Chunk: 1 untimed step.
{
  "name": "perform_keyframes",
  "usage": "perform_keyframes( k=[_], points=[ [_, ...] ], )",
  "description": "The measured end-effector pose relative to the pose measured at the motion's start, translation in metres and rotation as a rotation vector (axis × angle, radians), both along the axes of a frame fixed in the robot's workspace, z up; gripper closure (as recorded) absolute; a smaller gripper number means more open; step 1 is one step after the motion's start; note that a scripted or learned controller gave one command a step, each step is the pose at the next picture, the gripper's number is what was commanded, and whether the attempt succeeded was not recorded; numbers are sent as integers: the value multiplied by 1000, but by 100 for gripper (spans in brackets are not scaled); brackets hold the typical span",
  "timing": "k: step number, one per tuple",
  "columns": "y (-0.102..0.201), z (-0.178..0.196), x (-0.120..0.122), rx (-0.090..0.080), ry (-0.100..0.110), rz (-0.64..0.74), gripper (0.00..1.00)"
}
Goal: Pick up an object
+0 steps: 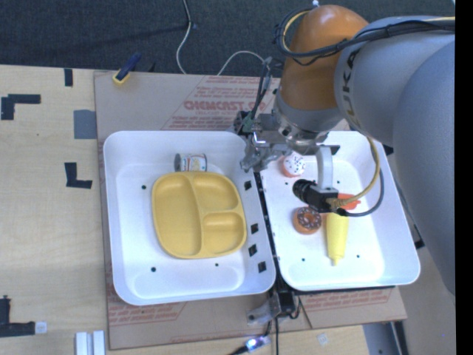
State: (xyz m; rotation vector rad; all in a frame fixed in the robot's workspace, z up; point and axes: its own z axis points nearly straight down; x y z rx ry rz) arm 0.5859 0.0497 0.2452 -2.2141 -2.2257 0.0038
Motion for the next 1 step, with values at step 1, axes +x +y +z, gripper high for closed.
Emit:
perform_keyframes(
  k=[1],
  points=[
    [51,2,-17,1,0,2,100]
  ],
)
